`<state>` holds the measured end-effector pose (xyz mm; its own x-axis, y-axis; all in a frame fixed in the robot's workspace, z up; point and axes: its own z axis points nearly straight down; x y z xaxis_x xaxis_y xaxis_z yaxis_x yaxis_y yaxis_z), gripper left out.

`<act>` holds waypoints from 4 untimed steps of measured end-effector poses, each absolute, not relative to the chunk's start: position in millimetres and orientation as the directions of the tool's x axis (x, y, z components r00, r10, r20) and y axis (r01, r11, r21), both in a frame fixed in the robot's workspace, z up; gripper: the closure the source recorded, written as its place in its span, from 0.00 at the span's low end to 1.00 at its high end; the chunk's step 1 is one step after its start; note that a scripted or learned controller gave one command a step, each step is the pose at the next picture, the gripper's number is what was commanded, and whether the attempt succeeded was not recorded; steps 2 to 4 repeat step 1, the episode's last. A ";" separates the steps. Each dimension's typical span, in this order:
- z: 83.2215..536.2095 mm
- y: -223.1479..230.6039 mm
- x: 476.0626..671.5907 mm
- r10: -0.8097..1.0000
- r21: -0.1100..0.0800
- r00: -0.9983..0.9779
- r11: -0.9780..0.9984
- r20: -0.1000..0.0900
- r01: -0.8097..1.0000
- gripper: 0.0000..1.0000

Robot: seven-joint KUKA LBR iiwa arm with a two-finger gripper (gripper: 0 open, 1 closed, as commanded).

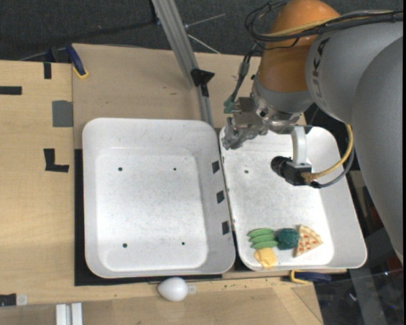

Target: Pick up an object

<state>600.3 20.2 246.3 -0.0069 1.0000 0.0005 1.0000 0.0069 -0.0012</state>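
The grey arm (365, 80) hangs over the right bin's (345, 202) far-left corner, its gripper (238, 135) state impossible to tell. Toy foods (283, 242) cluster at the near edge; a good pick means centring over one piece.

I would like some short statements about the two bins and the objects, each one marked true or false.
1. The small toys lie in the right bin. True.
2. The pizza slice toy lies in the left bin. False: it lies in the right bin, beside the green toy.
3. A white egg-shaped object lies outside the bins, on the bench. True.
4. The gripper is over the toys. False: it is at the far end of the right bin, away from them.
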 end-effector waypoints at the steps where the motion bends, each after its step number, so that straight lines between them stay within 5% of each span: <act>1: 229.0 72.0 623.9 1.000 -0.002 -0.006 0.006 0.000 1.000 1.00; 4: 229.0 72.0 623.9 1.000 -0.002 -0.006 0.006 0.000 1.000 1.00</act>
